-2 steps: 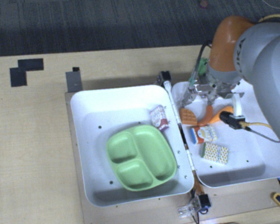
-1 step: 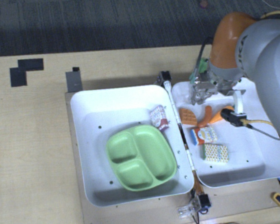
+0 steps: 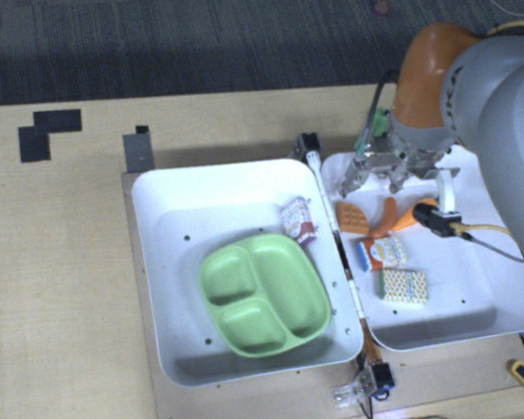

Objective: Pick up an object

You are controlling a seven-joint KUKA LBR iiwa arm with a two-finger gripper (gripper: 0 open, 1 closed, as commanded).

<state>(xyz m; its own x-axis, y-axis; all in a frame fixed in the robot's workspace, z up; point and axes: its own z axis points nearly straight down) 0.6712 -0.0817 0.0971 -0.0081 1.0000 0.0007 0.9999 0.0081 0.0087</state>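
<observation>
- The claw (image 3: 378, 179) hangs over the far end of the right bin (image 3: 500, 318), its two fingers spread apart with nothing between them.
- Just below it lies an orange spatula (image 3: 368, 219), near the fingertips but not touching them.
- Further toward the near side sit a small carton (image 3: 386, 253) and a patterned packet (image 3: 404, 285).
- Left of the claw, in the left bin (image 3: 169, 261), lie a small wrapper (image 3: 297, 219) and a green divided plate (image 3: 264, 293).
</observation>
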